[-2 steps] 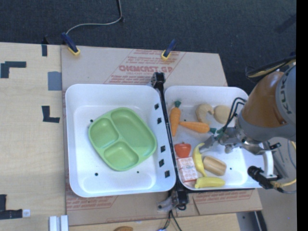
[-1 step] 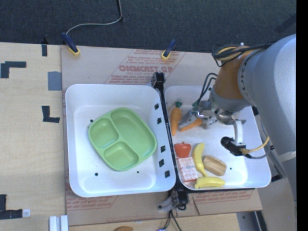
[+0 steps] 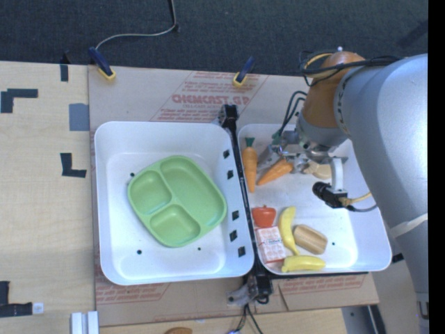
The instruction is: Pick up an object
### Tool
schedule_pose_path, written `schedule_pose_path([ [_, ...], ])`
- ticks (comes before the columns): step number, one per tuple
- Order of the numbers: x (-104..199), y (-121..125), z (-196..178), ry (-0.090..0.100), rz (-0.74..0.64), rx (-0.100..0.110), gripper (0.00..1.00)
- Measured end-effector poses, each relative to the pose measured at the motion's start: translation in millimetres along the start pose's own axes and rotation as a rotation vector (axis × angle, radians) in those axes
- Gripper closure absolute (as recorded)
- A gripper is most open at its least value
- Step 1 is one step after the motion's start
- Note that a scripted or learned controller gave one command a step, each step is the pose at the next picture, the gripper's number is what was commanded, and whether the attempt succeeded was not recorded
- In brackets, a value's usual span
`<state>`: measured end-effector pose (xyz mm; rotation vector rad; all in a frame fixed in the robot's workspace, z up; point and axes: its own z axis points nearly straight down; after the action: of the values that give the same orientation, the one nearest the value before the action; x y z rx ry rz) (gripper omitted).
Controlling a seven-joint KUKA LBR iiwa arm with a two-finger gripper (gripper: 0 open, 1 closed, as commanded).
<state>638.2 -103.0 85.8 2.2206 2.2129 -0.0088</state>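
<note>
Two white bins: left bin (image 3: 111, 207), right bin (image 3: 361, 245). One green divided plate (image 3: 176, 200). Two carrots (image 3: 249, 167) (image 3: 274, 172). Two bananas (image 3: 286, 226) (image 3: 302, 263). One tomato (image 3: 263, 216), one bread roll (image 3: 310, 239), one red-and-white packet (image 3: 269, 245). Two blue-yellow clamps (image 3: 101, 62) (image 3: 244, 72).

Toy food (image 3: 285, 232) crowds the right bin (image 3: 368, 245); the left bin (image 3: 115, 186) is open around its green plate (image 3: 176, 200).

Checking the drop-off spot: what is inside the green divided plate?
The green divided plate lies in the left bin; its three compartments show only bare green surface. Whatever lies beneath the plate is covered.
</note>
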Motion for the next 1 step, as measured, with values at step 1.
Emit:
schedule_pose_path([
  [1, 2.2, 0.8, -10.0, 0.001, -0.003, -0.001, 1.0],
])
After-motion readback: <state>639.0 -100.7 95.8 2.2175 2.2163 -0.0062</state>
